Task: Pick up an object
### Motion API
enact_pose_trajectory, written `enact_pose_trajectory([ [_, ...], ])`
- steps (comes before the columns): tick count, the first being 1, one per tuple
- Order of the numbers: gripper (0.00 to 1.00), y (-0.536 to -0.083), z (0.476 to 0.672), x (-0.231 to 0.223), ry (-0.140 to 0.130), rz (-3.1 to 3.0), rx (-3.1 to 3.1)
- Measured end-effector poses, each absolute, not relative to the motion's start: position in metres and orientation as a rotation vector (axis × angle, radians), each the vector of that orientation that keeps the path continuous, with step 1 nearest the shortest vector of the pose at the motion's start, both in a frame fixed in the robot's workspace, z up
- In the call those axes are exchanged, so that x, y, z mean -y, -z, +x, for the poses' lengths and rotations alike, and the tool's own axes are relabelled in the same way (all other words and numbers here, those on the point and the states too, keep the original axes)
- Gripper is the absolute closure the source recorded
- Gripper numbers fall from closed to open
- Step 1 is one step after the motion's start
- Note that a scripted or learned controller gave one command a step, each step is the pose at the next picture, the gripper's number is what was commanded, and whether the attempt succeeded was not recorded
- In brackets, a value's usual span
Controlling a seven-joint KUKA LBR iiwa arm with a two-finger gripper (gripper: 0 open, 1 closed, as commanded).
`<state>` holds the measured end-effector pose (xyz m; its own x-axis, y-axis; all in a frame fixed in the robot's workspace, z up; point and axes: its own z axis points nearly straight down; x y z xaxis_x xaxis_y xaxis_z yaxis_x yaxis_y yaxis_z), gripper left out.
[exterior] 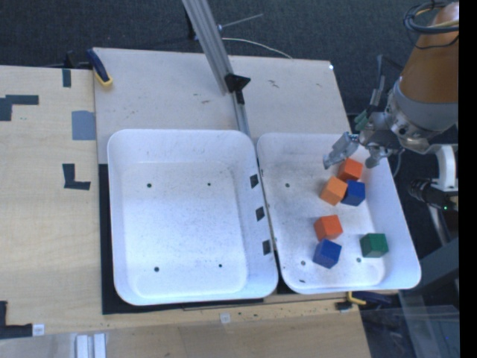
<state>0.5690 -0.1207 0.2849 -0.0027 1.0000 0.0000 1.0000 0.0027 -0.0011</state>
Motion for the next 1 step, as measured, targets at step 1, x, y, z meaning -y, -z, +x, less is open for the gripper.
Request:
enact_pose_trajectory([
  [1, 0.00, -0.1404, 0.5947, 0.1528, -0.009, -2.217, 2.218],
])
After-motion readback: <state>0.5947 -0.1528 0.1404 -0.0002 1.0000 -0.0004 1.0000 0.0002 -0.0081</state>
